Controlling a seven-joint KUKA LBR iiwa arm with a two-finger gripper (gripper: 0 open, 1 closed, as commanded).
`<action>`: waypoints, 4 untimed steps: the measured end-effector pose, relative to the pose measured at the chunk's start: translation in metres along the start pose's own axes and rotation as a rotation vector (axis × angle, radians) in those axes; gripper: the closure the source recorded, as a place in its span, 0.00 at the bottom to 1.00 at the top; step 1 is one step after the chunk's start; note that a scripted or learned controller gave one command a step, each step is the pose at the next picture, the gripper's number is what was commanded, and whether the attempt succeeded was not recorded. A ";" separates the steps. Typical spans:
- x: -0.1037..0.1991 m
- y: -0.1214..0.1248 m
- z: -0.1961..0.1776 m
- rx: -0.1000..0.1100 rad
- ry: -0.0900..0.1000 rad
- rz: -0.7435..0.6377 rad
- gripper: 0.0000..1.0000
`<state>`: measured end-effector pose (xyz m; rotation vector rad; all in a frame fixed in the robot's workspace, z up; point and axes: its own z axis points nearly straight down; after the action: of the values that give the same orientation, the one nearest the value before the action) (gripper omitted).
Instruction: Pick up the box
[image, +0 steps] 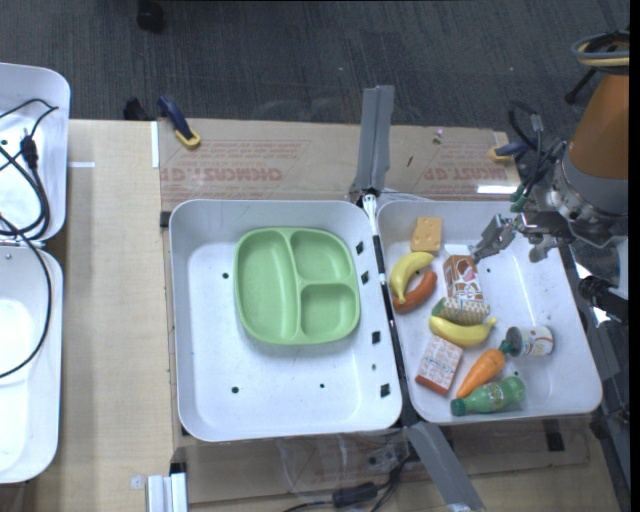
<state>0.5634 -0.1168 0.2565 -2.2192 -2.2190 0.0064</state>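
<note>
A small pink and white box (438, 363) lies flat near the front of the right bin (575, 330). A brown printed packet (462, 284) lies further back in the middle of that bin. My gripper (518, 243) hangs over the bin's back right part, just right of the brown packet and well behind the pink box. Its fingers are spread open with nothing between them.
Around the box lie a yellow banana (462, 328), a carrot (482, 368), a green bottle (490, 396) and a small can (530, 342). Another banana (410, 270) and an orange wedge (427, 235) sit at the back. A green divided plate (297, 285) lies in the left bin (200, 330).
</note>
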 end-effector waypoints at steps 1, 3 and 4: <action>0.020 -0.004 0.133 -0.007 -0.001 0.032 0.00; 0.004 0.032 0.166 -0.002 0.001 0.103 0.00; 0.003 0.031 0.159 0.003 0.001 0.107 1.00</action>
<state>0.5940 -0.1142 0.0969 -2.3325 -2.0954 0.0087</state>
